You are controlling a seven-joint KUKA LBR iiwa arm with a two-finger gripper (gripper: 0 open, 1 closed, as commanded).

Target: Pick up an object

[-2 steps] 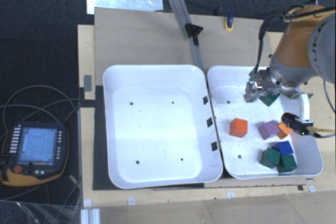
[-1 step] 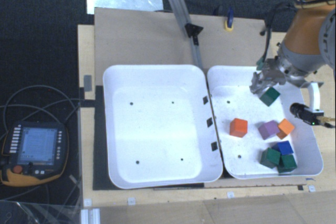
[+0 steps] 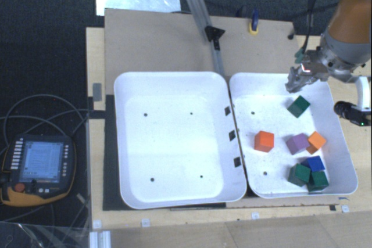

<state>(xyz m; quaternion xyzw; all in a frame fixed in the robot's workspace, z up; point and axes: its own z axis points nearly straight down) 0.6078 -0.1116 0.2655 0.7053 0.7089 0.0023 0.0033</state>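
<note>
The bench (image 3: 157, 43) took up most of the frame, and on it sat the two white bins: the left bin (image 3: 131, 101) across the middle of the picture and the right bin (image 3: 256, 101) beside it, their rims touching. The arm (image 3: 349, 26) leaned in from the upper right, its orange band high at the frame's edge and the grey wrist angled down and to the left, so that the gripper (image 3: 295, 83) hung over the right bin's upper right part; whether its fingers were spread or closed I could not tell. Just below it lay a dark green cube (image 3: 299, 107), apart from the rest. An orange-red cube (image 3: 264, 141) sat alone at mid-bin. Toward the lower right lay a purple cube (image 3: 297, 143) touching a small orange cube (image 3: 317, 140), and below them a blue cube (image 3: 315, 163) huddled with two green cubes (image 3: 302, 174).
</note>
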